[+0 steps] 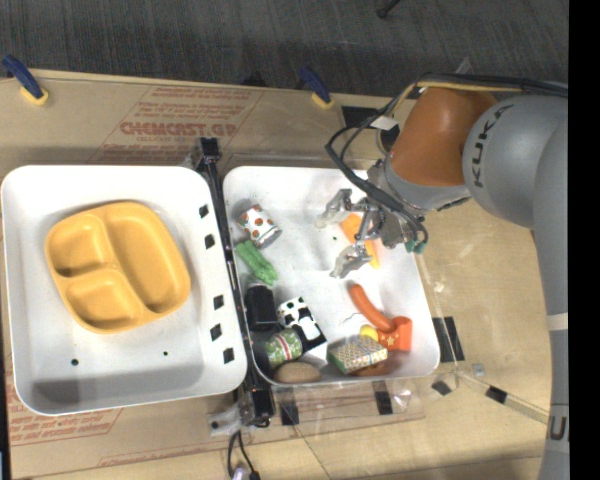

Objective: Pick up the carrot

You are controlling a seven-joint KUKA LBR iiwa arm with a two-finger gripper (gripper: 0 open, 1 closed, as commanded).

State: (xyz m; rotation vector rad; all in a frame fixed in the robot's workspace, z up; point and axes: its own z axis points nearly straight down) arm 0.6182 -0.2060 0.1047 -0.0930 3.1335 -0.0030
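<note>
The big grey arm [510,158] comes in from the right, smooth and round, with a shiny orange band [435,138] just above its wrist and thin black cables looping beside it. Under it lies a flat brown cardboard sheet [110,118] with red letters printed on it. Two shallow white bins sit on it side by side, both smooth plastic with rounded corners. The left bin [40,368] holds a yellow plate [115,263], a soft rounded shape split into three dips. The right bin [290,183] holds many small toys. The gripper [342,233] hangs over the upper middle of the right bin, made of shiny grey metal, and its two fingers stand apart with nothing between them. Just beside the fingers, on their right, there is a small orange thing [365,230] that may be a toy or a part of the gripper; it is hard to tell. The carrot [370,308] lies on the bin floor below the gripper and apart from it, long, smooth and orange, slanting down to the right. Its lower end touches a red block [398,336]. Near the bin's bottom edge sit a brown potato [298,372], a green can [280,348] and a black and white toy [298,316]. A bumpy green pickle [255,263] lies near the left wall.
</note>
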